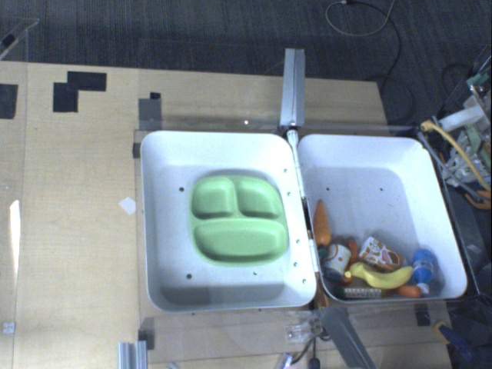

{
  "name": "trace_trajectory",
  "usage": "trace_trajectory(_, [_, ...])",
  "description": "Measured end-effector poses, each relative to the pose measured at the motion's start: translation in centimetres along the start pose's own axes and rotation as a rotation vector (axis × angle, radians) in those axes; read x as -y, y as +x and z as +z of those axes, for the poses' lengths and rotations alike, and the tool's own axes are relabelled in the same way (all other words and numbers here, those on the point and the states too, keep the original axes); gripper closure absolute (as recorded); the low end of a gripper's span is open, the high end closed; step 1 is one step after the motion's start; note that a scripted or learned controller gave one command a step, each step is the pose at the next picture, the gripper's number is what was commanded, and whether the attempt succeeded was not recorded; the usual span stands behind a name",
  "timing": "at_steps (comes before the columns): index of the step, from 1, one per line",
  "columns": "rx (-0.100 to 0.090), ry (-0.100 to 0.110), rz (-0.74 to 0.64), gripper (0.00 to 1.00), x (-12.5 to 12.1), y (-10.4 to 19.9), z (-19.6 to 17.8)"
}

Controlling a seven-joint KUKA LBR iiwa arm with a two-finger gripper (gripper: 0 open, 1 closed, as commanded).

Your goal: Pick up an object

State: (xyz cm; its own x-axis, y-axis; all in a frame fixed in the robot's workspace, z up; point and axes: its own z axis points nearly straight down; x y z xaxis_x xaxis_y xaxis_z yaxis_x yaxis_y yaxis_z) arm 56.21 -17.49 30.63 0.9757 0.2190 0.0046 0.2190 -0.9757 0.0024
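Camera view looks down on a pale wooden bench (69,229) with black square marks (77,89) near its far left corner. Next comes the left bin (157,229), white and shallow, with a green divided plate (238,217) lying flat near its middle, its two small compartments on the far side and one long compartment on the near side. A grey metal post (293,87) stands at the far end of the seam where the two bins meet.

The right bin (369,167) is bare over its far half. The things to pick lie crowded in its near part. An orange carrot (320,221) lies along the left wall, pointing away from the camera. Just right of it sits a small round dark-and-white item (335,258), too small to name. A yellow banana (380,276) lies across the near edge, touching a white and red printed packet (378,252) behind it. A blue item (423,264) sits at the right end of the pile, with a small orange piece (411,290) beside the banana's tip. Loose cables (461,156) hang past the bin's right wall.

Whether the claw is apart or together cannot be told, nor how the pile lies relative to it
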Motion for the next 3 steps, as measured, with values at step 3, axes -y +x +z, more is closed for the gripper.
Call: trace_trajectory(3, [0.000, 0.001, 0.013, 1.00, 1.3, 3.4, 11.6])
